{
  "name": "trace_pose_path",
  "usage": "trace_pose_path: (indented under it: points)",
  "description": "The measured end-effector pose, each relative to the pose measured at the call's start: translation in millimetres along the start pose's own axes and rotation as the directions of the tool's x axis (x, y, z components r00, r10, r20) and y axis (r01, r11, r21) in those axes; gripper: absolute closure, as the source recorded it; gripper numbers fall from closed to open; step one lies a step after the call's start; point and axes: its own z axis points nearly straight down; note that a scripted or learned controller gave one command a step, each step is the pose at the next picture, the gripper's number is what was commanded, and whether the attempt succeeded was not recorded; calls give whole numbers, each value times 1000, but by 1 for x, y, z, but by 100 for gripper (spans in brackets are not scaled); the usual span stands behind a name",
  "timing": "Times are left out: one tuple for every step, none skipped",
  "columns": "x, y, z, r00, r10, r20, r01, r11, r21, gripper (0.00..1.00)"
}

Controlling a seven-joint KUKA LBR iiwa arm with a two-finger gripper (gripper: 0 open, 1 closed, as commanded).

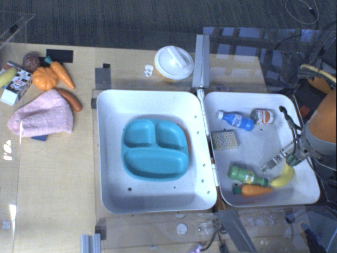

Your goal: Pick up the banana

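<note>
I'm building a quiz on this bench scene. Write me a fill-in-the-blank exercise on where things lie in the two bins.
1. The banana lies in the ____ bin of the camera view.
2. The blue divided tray has ____ compartments.
3. The orange carrot in that bin lies just below the ____ bottle.
4. The end effector is nearest to the ____.

Missing words: right; three; green; banana

Arm in from the right, wrist low, claw [278,162] angled down-left, metal fingers slightly apart.
</note>
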Motion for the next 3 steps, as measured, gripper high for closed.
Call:
trace_pose_path:
  points:
    - [8,-14,14,998,-58,-10,58,998,7,0]
    - [6,-10,0,998,-59,-1,59,998,0,100]
    - [6,-10,0,998,-59,-1,59,998,0,0]
